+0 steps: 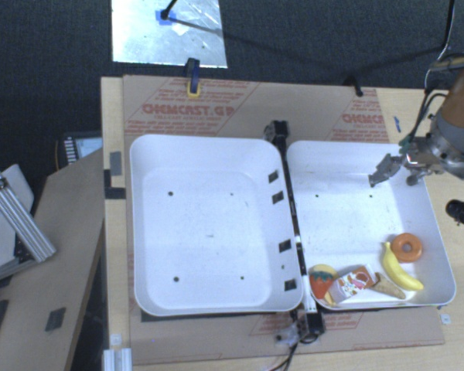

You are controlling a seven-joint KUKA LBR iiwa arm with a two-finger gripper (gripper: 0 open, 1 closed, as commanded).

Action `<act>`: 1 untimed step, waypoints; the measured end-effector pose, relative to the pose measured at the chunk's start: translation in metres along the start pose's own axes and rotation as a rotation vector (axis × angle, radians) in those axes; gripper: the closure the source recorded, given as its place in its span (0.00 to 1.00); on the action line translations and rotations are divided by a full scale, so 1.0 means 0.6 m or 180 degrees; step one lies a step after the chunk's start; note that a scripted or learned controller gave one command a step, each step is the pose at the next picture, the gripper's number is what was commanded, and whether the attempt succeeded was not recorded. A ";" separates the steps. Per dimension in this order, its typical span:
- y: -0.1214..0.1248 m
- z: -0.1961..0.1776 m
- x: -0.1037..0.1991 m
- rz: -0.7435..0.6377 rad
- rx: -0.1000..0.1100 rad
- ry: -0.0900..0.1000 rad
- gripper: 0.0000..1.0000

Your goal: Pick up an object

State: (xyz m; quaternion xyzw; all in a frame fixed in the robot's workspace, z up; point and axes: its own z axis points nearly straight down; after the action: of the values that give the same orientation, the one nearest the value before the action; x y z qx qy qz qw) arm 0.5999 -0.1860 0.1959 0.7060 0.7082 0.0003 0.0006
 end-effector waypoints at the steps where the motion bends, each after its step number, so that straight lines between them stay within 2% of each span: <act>1: -0.038 -0.237 0.056 -0.0016 -0.0046 -0.0007 0.00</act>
State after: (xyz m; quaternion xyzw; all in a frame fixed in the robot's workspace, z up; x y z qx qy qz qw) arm 0.5770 -0.1522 0.3379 0.7042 0.7100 0.0047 0.0064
